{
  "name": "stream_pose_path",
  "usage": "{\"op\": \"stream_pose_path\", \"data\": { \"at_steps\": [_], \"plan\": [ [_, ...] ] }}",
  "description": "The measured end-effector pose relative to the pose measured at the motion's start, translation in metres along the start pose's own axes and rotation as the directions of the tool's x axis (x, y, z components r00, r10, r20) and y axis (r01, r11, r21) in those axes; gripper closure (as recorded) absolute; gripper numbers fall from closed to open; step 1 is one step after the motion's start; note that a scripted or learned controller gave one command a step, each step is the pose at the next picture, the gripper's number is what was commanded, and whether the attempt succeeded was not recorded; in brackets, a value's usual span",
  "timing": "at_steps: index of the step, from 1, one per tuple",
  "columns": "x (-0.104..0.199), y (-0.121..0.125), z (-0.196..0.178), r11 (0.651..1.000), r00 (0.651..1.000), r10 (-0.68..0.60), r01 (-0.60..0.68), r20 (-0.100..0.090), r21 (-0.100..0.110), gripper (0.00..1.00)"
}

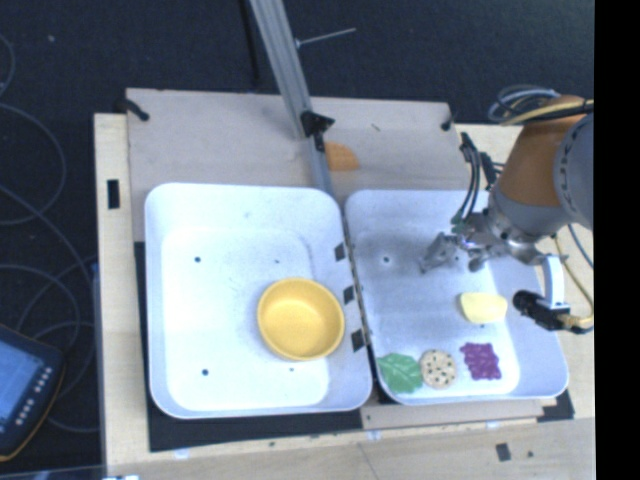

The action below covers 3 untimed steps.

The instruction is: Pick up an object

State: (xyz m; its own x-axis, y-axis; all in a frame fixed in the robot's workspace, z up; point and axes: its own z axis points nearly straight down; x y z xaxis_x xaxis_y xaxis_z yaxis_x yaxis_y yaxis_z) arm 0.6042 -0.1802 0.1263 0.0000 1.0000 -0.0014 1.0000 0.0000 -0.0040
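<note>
Over the right bin's [400, 218] bare middle, the tool [447, 253] hangs with fingers spread, gripping nothing

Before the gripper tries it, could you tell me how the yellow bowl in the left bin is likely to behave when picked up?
The yellow bowl looks rigid and probably light, like thin plastic. Its smooth, curved wall may slip unless pinched at the rim. Sitting upright and alone in the left bin, it seems likelier to slide than tip.
</note>
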Motion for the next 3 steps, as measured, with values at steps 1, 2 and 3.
{"op": "stream_pose_path", "data": {
  "at_steps": [1,2,3],
  "plan": [
    [-0.001,0.0,0.027,1.0,1.0,0.002,-0.002,0.001,-0.002,0.0],
    [-0.002,0.001,0.014,1.0,1.0,0.005,-0.005,0.002,-0.008,1.0],
    [-0.009,0.01,-0.035,1.0,1.0,0.0,0.0,0.001,-0.011,1.0]
  ]
}}
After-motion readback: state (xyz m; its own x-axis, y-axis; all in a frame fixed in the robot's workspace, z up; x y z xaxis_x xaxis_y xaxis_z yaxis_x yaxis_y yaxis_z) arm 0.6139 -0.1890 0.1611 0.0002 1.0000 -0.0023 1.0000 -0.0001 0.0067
